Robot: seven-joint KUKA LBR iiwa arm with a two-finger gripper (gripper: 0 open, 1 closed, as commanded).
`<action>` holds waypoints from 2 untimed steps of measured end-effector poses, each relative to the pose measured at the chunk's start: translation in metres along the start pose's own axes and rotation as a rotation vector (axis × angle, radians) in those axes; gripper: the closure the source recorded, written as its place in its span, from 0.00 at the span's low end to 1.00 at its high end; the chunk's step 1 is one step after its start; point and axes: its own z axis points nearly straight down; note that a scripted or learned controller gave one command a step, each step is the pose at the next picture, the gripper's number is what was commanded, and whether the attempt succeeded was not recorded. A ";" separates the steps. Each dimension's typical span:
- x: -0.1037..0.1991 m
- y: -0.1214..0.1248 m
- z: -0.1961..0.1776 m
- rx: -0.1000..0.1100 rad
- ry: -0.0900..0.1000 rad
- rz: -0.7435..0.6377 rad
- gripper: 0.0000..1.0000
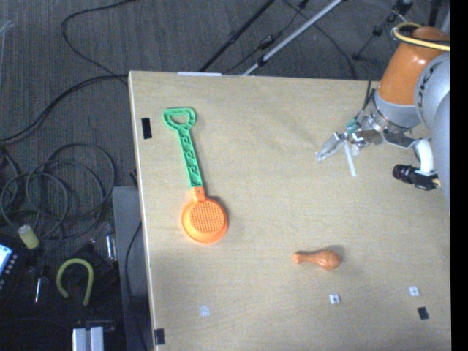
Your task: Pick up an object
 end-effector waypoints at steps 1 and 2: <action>0.002 0.001 0.037 -0.001 0.002 -0.371 0.00; 0.033 0.007 0.042 0.000 0.002 -0.414 0.00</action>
